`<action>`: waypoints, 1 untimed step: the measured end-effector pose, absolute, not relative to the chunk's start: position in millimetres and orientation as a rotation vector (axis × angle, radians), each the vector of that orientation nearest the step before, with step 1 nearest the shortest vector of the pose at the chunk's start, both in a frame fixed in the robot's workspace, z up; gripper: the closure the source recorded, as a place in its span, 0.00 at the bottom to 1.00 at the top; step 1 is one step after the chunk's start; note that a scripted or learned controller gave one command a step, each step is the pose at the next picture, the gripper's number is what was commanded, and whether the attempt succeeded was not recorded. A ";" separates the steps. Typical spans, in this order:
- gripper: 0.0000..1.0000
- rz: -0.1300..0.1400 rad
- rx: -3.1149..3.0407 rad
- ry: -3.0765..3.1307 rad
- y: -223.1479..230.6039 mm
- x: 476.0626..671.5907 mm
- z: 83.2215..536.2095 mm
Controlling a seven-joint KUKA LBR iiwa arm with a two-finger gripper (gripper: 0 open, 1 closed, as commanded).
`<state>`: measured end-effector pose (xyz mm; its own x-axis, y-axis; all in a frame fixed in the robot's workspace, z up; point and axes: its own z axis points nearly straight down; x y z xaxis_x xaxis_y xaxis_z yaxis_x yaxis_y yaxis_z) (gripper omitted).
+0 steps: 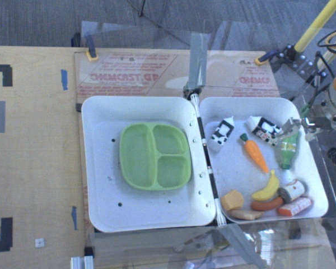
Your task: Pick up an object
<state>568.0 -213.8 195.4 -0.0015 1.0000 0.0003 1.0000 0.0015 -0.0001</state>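
The right bin (235,167) holds several toy items. A black-and-white cow (221,133) stands at its upper left, and a second black-and-white toy (266,130) lies near the top. An orange carrot (255,154) is in the middle, with a green bottle (287,150) to its right. Along the front edge lie a yellow banana (267,188), a red sausage (266,204), an orange wedge (232,199) and a red-and-white piece (295,207). My gripper (299,125) hangs over the bin's upper right corner, just above the green bottle, and I see nothing held in it.
In the left bin (101,122) lies a green divided plate (155,156). A cardboard sheet (134,74) lies behind both bins. A yellow pole (319,18) and cables stand at the upper right, beside the arm (327,114).
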 end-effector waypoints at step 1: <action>0.00 -0.021 -2.328 -2.144 -187.6 567.8 107.1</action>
